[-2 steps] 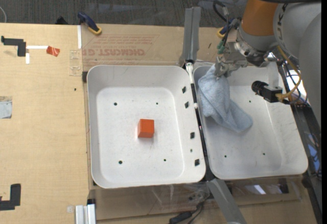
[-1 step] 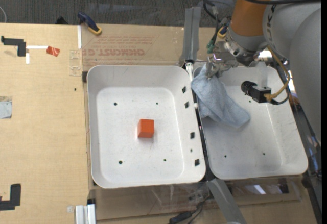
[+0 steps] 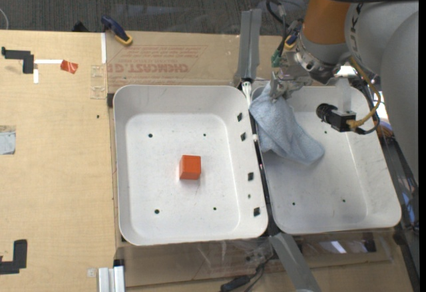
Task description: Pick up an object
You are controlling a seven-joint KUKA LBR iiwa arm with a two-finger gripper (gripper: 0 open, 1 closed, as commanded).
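Note:
A grey-blue cloth [image 3: 287,132] lies bunched at the far left of the right bin [image 3: 346,191], against the wall between the two bins. Its top corner is drawn up into a peak, where my gripper [image 3: 280,88] is shut on it; the rest trails down onto the bin floor. Above the gripper rises the arm with its orange band [image 3: 329,8], coming in from the upper right. An orange cube [image 3: 190,167] sits alone near the middle of the left bin [image 3: 133,151], well away from the gripper.
A black connector with cables [image 3: 338,116] hangs off the arm over the right bin's far side. Cardboard [image 3: 173,61] lies behind the left bin, with a blue and yellow clamp [image 3: 116,30] at its corner. A small red piece [image 3: 68,66] rests on the wooden bench at left.

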